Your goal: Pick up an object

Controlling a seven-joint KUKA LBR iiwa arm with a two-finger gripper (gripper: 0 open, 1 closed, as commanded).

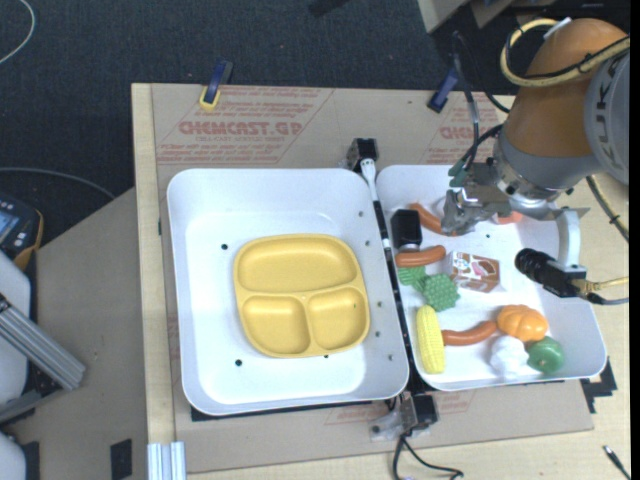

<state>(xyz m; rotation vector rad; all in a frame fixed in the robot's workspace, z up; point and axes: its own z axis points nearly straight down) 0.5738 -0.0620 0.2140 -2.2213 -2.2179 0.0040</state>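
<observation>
From above, my gripper (pixel 458 211) hangs low over the far part of the right bin (pixel 590 340), just above an orange sausage (pixel 432 218) whose long axis slants from far-left to near-right. I cannot tell how my jaws stand. The left bin (pixel 195 268) carries a yellow divided tray (pixel 298 294).

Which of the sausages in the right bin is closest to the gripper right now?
The orange sausage at the bin's back, beside the gripper. The other two sausages lie farther forward.
</observation>
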